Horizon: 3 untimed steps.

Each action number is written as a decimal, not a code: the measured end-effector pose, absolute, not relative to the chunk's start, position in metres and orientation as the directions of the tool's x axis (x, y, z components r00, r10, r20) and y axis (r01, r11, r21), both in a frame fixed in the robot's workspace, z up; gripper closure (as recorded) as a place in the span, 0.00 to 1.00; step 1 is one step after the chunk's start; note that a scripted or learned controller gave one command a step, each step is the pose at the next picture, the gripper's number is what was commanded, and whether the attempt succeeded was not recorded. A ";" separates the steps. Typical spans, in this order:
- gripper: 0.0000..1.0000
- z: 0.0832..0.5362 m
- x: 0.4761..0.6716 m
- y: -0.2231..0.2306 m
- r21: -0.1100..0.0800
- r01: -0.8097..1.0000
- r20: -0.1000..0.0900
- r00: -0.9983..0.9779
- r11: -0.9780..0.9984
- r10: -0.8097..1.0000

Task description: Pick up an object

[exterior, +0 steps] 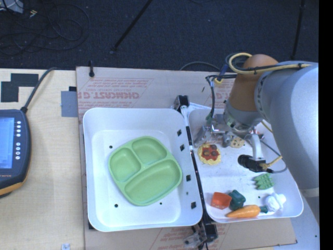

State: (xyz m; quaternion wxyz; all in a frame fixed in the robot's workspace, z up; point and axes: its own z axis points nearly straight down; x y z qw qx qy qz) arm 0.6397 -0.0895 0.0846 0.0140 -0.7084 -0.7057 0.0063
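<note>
Arm (291, 119): reaches in from the right, over the right bin (291, 202).
Left bin (99, 202): holds a green divided plate (145, 169).
End effector (229, 135): low near the right bin's far edge; open or closed, cannot tell.
Toy pizza (209, 153): just beside the end effector.
Carrot (243, 211): near edge, beside a red block (220, 200).
</note>
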 end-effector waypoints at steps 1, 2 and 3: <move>0.00 0.086 0.613 -0.111 -0.004 1.000 0.002 0.002 -0.002 1.000; 0.00 0.085 0.645 -0.089 -0.004 1.000 0.000 -0.002 0.002 1.000; 0.00 0.091 0.567 -0.097 -0.014 1.000 0.003 0.003 -0.003 1.000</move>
